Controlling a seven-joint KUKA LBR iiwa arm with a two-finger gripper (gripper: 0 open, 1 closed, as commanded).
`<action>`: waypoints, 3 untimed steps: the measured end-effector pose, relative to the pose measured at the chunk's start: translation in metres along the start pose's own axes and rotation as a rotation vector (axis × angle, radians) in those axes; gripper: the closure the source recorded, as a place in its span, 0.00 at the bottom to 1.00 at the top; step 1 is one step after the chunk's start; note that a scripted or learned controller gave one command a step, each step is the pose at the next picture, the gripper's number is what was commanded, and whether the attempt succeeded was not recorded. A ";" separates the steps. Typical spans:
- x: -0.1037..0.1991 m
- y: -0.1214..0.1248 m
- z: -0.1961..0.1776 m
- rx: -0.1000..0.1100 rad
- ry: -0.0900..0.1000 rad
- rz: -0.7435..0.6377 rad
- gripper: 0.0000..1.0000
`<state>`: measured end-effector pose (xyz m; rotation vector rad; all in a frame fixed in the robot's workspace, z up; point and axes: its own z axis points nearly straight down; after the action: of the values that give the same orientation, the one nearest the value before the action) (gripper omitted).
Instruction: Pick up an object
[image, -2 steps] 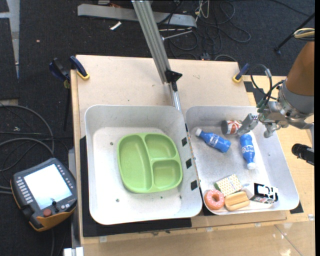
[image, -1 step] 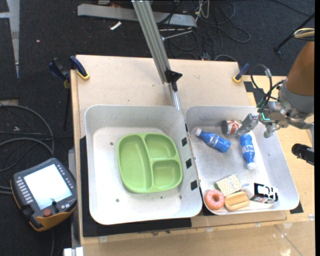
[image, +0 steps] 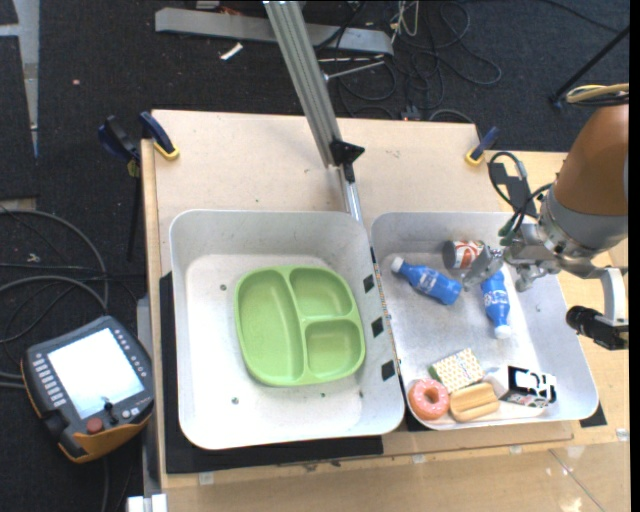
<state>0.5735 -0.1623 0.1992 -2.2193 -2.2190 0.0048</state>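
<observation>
Hovering with a grip state I cannot tell, the gripper (image: 492, 262) hung just above the blue bottle (image: 495, 303), whose long axis ran away from it.

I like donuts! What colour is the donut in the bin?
Pink, with a hole in the middle: the donut shows best in the camera view.

Looks like a robotics lab: plywood bench (image: 250, 160) with clamps (image: 160, 138), loose cables (image: 440, 60) on dark carpet, teach pendant (image: 88, 385) alongside.
</observation>
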 end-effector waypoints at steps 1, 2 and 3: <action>-0.009 -0.004 0.052 0.001 0.000 0.001 0.00; -0.009 0.001 0.082 -0.016 -0.003 -0.003 0.00; -0.009 -0.002 0.077 -0.007 -0.001 0.000 1.00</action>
<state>0.5710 -0.1709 0.1221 -2.2229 -2.2232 -0.0023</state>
